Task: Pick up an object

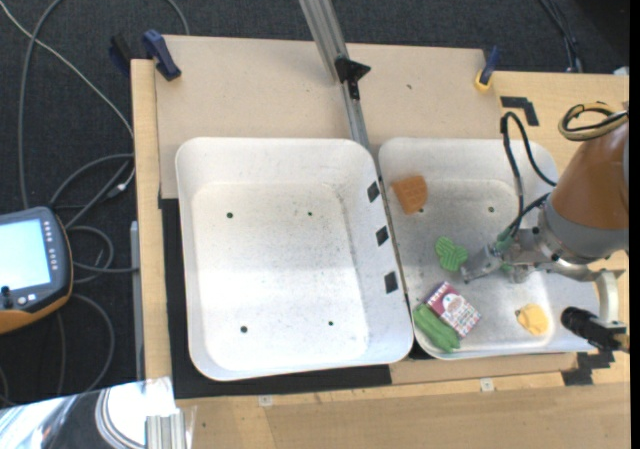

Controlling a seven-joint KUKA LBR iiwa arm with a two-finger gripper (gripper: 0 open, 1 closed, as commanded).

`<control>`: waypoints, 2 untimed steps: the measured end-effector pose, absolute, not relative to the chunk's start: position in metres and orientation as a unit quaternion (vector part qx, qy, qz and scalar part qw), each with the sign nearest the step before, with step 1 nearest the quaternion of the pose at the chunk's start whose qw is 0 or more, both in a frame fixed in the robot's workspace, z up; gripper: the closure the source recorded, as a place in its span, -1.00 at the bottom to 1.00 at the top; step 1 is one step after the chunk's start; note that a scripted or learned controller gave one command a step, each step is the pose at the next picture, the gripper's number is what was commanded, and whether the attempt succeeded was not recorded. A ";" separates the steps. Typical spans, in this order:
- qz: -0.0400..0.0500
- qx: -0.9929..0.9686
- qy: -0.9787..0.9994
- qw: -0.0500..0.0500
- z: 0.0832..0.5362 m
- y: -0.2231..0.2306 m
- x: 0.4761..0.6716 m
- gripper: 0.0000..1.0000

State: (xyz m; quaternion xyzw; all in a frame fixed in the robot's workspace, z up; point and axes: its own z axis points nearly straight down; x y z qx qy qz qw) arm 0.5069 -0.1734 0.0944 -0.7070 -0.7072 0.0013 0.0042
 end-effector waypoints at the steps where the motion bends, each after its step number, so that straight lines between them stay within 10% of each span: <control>1: -0.001 -0.707 -0.707 0.000 0.109 -0.174 0.509 1.00; 2: -0.001 -0.707 -0.708 -0.002 0.152 -0.175 0.510 1.00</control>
